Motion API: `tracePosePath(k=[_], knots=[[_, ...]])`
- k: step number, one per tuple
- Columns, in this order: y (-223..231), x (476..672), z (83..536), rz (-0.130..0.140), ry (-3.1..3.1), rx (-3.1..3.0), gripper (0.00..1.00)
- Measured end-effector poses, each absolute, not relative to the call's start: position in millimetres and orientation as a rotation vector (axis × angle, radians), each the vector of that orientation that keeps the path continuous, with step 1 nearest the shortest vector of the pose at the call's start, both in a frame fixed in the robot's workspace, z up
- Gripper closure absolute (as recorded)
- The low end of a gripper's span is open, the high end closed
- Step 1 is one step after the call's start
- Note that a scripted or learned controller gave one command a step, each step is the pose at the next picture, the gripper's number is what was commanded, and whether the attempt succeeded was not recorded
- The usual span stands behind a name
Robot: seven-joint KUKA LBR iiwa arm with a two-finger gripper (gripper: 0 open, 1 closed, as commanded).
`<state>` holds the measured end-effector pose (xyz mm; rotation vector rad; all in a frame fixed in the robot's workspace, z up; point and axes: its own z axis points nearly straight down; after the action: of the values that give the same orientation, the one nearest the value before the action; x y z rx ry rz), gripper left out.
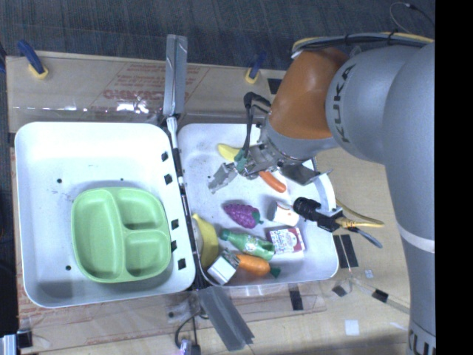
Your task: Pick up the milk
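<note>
The milk (287,240) is a small red and white carton lying in the right bin (194,148), close to its front right corner. My gripper (230,171) hangs over the back half of that bin, up and to the left of the carton and well apart from it. Its fingers (220,177) are open with nothing between them. The grey arm with its orange band covers the bin's back right part.
Around the milk lie a green bottle (247,241), purple grapes (242,214), two carrots (272,182) (253,265), a banana (206,239), a small white box (222,270) and a yellow fruit (228,151). The left bin (44,146) holds a green divided tray (122,234).
</note>
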<state>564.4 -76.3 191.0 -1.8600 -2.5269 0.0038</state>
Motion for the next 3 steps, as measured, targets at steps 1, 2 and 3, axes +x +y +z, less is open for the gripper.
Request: tracePosePath(k=[1,2,3], knots=[[-100,514.9,142,0.002,-2.726,-1.554,0.00],[-100,514.9,142,0.002,-2.727,-1.554,0.00],[-81,595.3,192,0.001,-2.826,-1.374,0.00]])
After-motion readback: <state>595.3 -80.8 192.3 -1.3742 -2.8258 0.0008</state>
